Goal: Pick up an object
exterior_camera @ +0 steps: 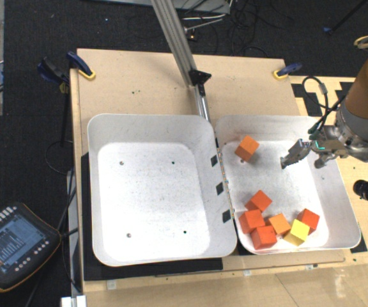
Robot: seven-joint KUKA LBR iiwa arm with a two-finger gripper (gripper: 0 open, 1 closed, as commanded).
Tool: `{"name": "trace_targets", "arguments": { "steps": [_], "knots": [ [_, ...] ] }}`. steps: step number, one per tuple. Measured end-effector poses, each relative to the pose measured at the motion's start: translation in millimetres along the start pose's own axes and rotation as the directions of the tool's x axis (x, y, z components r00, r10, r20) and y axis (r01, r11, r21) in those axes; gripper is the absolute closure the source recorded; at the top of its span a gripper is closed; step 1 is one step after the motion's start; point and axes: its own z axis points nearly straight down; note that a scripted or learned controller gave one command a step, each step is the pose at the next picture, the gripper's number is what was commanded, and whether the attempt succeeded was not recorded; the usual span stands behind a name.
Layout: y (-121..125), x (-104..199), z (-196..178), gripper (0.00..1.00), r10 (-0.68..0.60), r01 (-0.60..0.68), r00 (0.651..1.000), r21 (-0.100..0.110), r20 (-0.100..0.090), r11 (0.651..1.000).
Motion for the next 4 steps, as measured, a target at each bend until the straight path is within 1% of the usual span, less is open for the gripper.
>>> {"name": "trace_targets", "arguments": {
  "steps": [1, 2, 3, 4],
  "knots": [
    [0.0, -0.2, -0.1, 0.0, 0.001, -0.001, 1.0, -0.001, 0.0, 1.0],
    [-9.5, 4.4, 56.7, 0.0, 0.002, -0.002, 1.0, 0.004, -0.001, 1.0],
    [-0.6, 2.7, 111.2, 0.0, 0.002, -0.002, 1.0, 0.004, -0.001, 1.0],
    [-0.7, 3.1, 134.5, 0.0, 0.002, -0.002, 1.0, 0.0, 0.0, 1.0]
  ]
}}
